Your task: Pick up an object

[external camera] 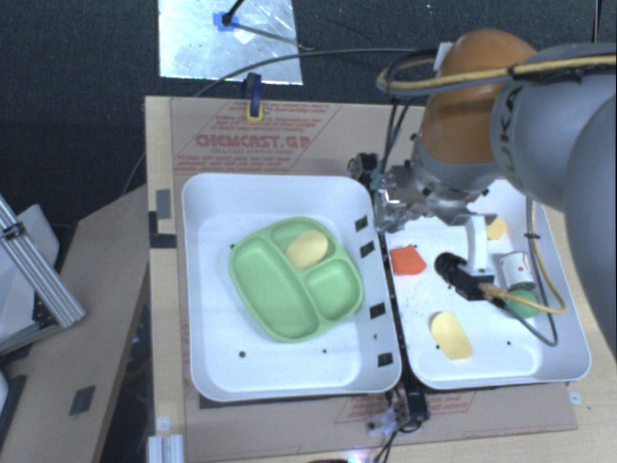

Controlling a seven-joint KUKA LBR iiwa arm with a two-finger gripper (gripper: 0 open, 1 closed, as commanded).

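My gripper hangs over the right bin's far left corner, close to the wall between the two bins; the wrist hides its tips. Just in front of it a red piece lies on the right bin's floor. A yellow oval piece rests nearer the front. Under the arm a small yellow piece peeks out, with a small can and a green item to its right. In the left bin a green divided plate carries a pale yellow piece in its far compartment.
The left bin and right bin meet at a wall with black clips. The grey arm covers the right bin's far side. A blue clamp stands on the cardboard behind the bins.
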